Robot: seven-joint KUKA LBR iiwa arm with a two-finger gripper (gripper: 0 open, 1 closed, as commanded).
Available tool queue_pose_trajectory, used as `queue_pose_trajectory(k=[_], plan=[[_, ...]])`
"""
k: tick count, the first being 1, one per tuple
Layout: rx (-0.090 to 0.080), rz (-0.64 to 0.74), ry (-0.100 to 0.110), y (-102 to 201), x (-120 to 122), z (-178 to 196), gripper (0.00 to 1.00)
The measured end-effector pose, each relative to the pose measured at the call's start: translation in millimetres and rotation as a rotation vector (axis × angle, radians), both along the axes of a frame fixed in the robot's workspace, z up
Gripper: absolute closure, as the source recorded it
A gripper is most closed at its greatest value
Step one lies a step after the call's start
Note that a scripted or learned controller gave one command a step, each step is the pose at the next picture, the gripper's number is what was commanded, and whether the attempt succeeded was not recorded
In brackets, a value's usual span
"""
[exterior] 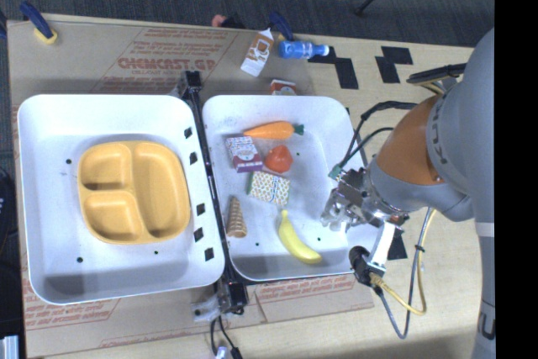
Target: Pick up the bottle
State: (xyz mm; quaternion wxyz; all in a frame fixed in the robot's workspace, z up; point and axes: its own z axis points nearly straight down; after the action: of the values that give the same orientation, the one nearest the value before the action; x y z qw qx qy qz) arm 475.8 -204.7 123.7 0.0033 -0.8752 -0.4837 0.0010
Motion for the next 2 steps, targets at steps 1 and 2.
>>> queue_pose_trajectory(k=[1, 2], plan=[[0.001, 0.311, -0.001, 5.8, 0.3, 17.5, 1.00], [-0.002, 0.444, -0.004, 5.5, 0.6, 96.2, 1.00]])
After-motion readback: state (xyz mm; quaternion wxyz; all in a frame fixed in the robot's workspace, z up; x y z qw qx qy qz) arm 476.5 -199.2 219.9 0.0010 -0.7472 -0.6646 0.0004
